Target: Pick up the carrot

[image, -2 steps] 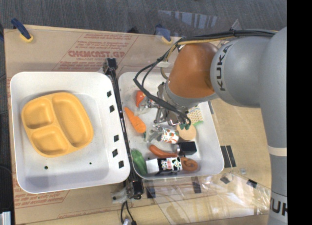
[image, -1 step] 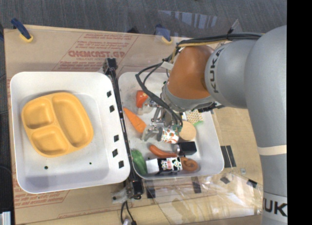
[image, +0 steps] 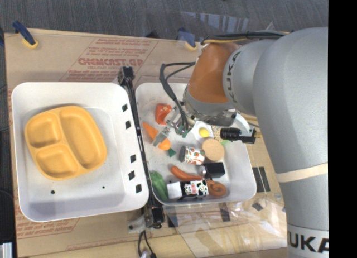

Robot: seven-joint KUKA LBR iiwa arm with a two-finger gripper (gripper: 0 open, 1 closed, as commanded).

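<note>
Pincer: I see my pincer (image: pixel 169 130) low in the right bin (image: pixel 245 165), its fingers spread a little, the tips just beside the carrot; nothing is visibly gripped between them.
Carrot: the carrot (image: pixel 150 132) lies near the right bin's left wall, with a small orange piece (image: pixel 164 145) just below the fingertips.
Arm: grey, with the orange band (image: pixel 209 78), reaching in from the right over the bin.
Nearby items: red piece (image: pixel 162 112), fried egg (image: pixel 203 133), small can (image: pixel 193 154), sausage (image: pixel 184 173), milk carton (image: pixel 189 189).
Left bin: holds a yellow divided tray (image: pixel 64 141).
</note>
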